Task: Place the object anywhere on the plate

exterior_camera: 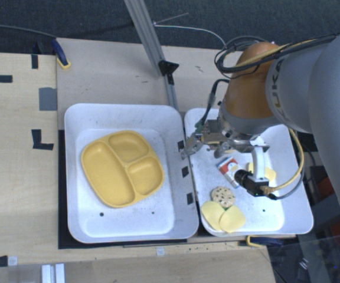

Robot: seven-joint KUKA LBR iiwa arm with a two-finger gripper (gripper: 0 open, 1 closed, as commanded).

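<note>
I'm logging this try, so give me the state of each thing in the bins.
yellow plate: right side up, flat in the left bin.
cookie: flat in the right bin, touching the yellow slices.
yellow slices: overlapping, at the right bin's near edge.
red-and-white packet: lying in the right bin, off the plate.

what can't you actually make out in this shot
Camera view: the far part of the right bin is covered by the arm, so anything lying there is hidden.
The red and white item sits partly under the arm and is too small to identify.
The pale yellow pieces overlap; their count is unclear.
</note>
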